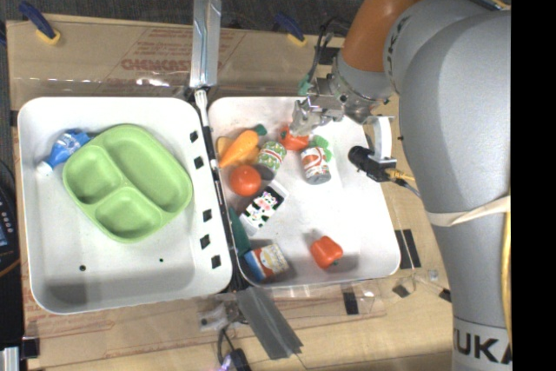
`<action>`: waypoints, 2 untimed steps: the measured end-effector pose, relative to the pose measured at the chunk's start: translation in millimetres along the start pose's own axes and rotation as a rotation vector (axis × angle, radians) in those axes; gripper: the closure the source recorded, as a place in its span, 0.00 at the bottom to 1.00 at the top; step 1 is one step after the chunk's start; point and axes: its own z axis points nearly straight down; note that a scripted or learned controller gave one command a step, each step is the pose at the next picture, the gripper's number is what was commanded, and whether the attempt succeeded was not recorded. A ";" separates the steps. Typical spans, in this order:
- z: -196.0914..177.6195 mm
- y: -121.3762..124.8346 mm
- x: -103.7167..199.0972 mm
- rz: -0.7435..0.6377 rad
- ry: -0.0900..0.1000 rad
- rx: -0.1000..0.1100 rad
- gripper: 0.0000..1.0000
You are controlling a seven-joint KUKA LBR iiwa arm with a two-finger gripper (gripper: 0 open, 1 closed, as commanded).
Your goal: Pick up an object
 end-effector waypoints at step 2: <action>70.0 8.6 -11.1 0.023 -0.001 -0.002 0.00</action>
